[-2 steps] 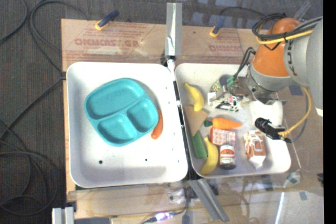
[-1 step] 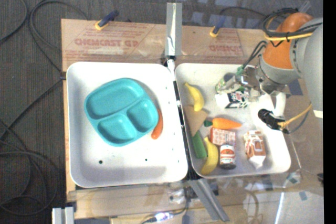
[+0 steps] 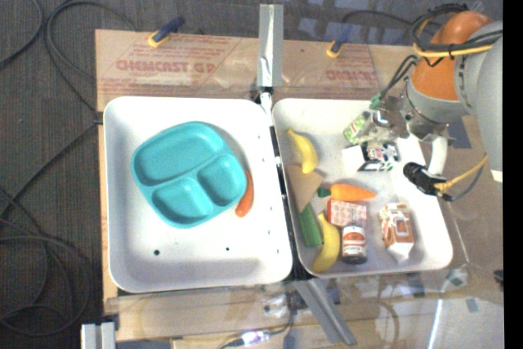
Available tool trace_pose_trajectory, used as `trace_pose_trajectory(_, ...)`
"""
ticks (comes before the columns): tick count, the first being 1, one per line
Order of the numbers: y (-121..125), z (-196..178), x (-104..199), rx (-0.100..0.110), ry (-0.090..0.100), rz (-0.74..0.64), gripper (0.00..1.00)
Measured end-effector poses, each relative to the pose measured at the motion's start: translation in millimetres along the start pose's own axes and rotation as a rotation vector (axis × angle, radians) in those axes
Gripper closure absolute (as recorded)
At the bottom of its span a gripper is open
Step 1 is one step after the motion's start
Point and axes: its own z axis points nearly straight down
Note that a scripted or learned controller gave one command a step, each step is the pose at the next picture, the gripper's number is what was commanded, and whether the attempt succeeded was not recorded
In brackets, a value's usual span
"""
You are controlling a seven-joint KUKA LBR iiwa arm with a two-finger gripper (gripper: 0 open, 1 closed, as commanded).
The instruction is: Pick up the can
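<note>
White bins [image 3: 122, 257]; a turquoise divided plate [image 3: 189, 172]; an orange carrot [image 3: 245, 196]; yellow bananas [image 3: 304, 151]; a green cucumber [image 3: 310, 226]; a red-labelled can [image 3: 353, 234]; tan desk [image 3: 180, 65] with red lettering.

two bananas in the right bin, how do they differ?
The upper banana lies alone on bare bin floor near the divider; the lower banana is wedged between a green vegetable and the can near the front wall. The upper banana looks smaller and shows whole; the lower banana looks larger and is partly covered. Both are yellow, curved, and in the right bin.
</note>
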Motion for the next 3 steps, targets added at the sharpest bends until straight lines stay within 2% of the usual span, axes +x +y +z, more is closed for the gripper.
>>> trace_pose_trajectory(1, -43.1, -48.6, -5.8, 0.068, -0.016, 0.200, 1.00)
trace_pose_trajectory(2, -43.1, -48.6, -5.9, 0.068, -0.017, 0.200, 0.00)
trace_pose_trajectory(3, -26.1, 37.6, 6.8, 0.056, -0.017, 0.173, 0.00)
